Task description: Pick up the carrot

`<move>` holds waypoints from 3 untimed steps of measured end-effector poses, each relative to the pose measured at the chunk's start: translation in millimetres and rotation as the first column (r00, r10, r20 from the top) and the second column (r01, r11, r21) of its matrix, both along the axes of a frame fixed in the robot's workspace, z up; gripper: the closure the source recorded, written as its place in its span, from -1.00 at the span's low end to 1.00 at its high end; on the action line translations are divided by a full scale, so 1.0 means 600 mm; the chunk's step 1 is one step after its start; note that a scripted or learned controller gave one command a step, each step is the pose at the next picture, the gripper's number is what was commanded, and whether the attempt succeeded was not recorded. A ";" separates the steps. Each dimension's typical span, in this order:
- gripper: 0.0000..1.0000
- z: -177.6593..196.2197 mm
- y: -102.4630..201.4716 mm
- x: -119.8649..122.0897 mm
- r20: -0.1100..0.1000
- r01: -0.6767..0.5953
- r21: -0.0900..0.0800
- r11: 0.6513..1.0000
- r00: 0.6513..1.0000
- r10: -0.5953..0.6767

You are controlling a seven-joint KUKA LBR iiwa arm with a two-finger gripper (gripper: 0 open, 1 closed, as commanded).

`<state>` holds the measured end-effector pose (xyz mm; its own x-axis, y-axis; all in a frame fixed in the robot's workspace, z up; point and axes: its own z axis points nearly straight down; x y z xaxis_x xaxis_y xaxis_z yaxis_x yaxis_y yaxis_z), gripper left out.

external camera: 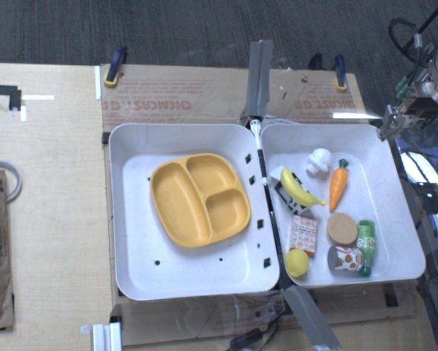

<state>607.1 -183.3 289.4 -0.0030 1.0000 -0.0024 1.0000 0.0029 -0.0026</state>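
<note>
Carrot nr right bin's far wall

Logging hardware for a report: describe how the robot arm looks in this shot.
The arm, at the upper right, shows pale grey metal parts, a looping black cable above them and small green fittings. Finer detail is too small to tell.

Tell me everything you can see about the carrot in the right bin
The carrot is a small toy-like piece, smooth orange body with a green top, probably plastic. It lies flat on the floor of the right bin, near the far right part, green end pointing away from the camera and tip pointing toward the near side. A white lumpy item sits just left of it, the banana further left. Nothing appears to touch it.
</note>
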 end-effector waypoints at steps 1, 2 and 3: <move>-1.00 0.000 0.000 0.000 0.000 0.000 0.000 1.000 1.000 0.000; -1.00 -0.246 -0.018 -0.058 0.000 -0.047 0.003 0.999 0.999 0.047; -1.00 -0.330 0.053 0.016 0.002 -0.151 0.002 0.989 0.989 0.151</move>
<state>616.8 -151.7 91.4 -0.1535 0.9881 -0.0008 0.9881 0.1535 -0.0004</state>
